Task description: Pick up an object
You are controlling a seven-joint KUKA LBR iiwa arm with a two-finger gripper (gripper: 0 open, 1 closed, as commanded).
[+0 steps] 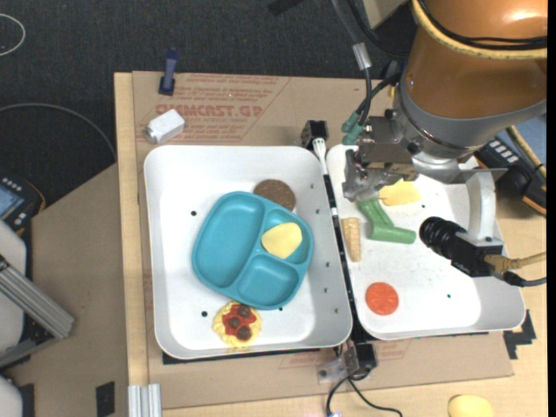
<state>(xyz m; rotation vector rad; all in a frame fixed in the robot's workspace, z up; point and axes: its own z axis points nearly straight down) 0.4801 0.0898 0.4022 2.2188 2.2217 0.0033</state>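
Where bins meet, gripper (pixel 358 189) (low)

The arm (pixel 473 50) runs off the top and right edges. Its tool (pixel 360 185) hides part of the yellow piece (pixel 400 195). The blue plate (pixel 239 250) covers the brown disc's (pixel 276 193) near side.

A wide orange band (pixel 478 16) wraps the arm, glossy and edged with a thin black cable, well above the pincer (pixel 358 185). Below it sits a grey ring (pixel 460 129). The pincer itself is grey metal, boxy, with dark wires and a green connector (pixel 352 127) running just above it.
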